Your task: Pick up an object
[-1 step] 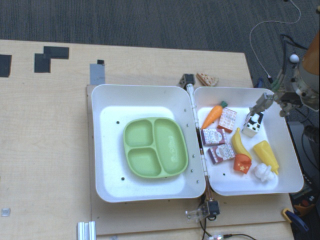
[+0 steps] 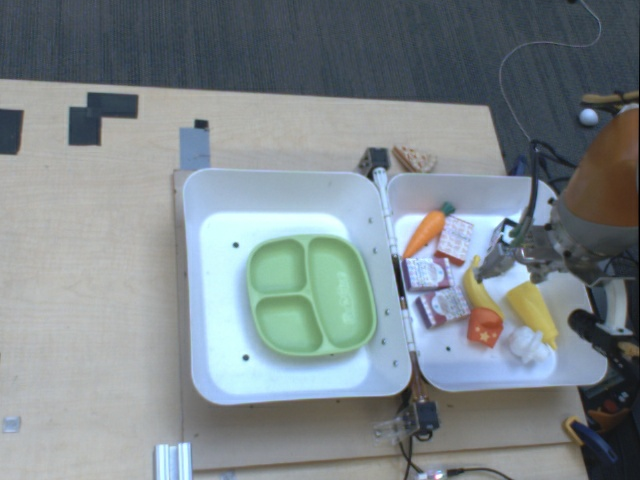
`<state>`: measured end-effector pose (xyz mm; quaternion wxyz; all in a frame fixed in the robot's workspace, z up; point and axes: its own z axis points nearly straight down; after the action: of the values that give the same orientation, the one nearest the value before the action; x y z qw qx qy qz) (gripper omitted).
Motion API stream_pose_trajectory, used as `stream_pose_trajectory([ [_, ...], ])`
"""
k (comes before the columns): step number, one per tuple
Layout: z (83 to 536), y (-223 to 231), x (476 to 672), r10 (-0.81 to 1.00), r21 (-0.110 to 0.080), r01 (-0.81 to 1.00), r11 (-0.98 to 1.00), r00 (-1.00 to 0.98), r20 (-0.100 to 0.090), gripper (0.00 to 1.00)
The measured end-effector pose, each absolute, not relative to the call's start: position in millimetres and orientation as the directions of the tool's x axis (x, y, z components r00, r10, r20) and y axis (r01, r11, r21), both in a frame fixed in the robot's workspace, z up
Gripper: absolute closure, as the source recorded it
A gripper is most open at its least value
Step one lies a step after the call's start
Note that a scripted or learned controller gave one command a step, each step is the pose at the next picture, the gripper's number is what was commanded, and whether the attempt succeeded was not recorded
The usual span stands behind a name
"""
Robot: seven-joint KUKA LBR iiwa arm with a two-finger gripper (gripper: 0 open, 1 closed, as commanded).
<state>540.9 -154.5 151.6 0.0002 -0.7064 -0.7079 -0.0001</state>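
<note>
Closest to the lens, at the bottom edge of the frame, there's a small metal clamp with wires (image 2: 415, 423) sticking out from under the seam between the two bins. Above it on the left sits the left bin (image 2: 215, 268), holding a light green divided plate (image 2: 311, 295) with three compartments, lying flat in the middle.

The right bin (image 2: 575, 368) has all the toy food. A carrot (image 2: 426, 230) lies tilted near the top left corner of it, with a pink-and-white packet (image 2: 457, 238) just beside it on the right. Two more little packets (image 2: 436, 288) sit below that, near the seam. A banana (image 2: 478, 290) runs diagonally in the middle, a red-orange block with a star (image 2: 485, 328) sits right under its lower end, a yellow corn-looking piece (image 2: 532, 308) lies to the right, and a small white thing (image 2: 524, 344) sits touching the corn's lower end.

The gripper (image 2: 507, 245) comes in from the right side, hanging over the right bin just above the upper end of the banana. Honestly can't tell if it's clenched or released, and nothing is visibly grasped.

Outside the bins, near the top, a wedge-shaped tan item (image 2: 414, 159) lies on the wooden bench (image 2: 90, 298).
</note>
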Motion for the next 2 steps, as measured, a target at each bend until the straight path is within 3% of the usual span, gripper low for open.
stream_pose_trajectory([
  [1,90,-135,501.5,1.000,0.020,1.000,0.002,-0.002,-0.003,0.00],
  [2,103,-133,504.5,1.000,0.025,1.000,0.005,-0.005,0.001,1.00],
])
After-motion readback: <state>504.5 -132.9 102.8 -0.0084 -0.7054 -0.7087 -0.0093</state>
